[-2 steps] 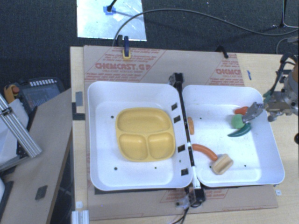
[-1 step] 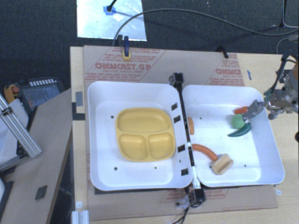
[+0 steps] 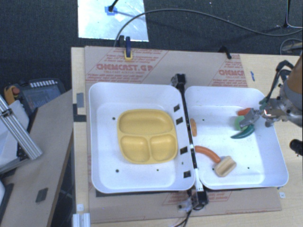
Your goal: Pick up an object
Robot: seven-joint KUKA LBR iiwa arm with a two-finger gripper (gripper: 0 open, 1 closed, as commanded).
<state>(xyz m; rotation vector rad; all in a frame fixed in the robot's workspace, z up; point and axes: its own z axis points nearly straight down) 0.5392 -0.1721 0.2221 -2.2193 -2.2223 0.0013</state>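
Note:
My gripper (image 3: 247, 121) reaches in from the right over the right bin (image 3: 270, 174), near its far right side. Its tip sits right at a green curved toy (image 3: 241, 131), a pepper-like piece with a round green part above a darker pointed tail. The tip overlaps the toy's upper end. A small orange-red piece (image 3: 243, 111) lies just beyond the gripper. Lower in the same bin lie an orange sausage-shaped toy (image 3: 206, 152) and a tan block (image 3: 225, 166), touching each other. A little orange piece (image 3: 193, 126) rests against the bin's left wall.
The left bin (image 3: 102, 126) holds a yellow three-compartment plate (image 3: 147, 135). A black divider with clips (image 3: 185, 131) runs between the bins. The arm's body (image 3: 291, 96) stands at the right edge, above the right bin's rim.

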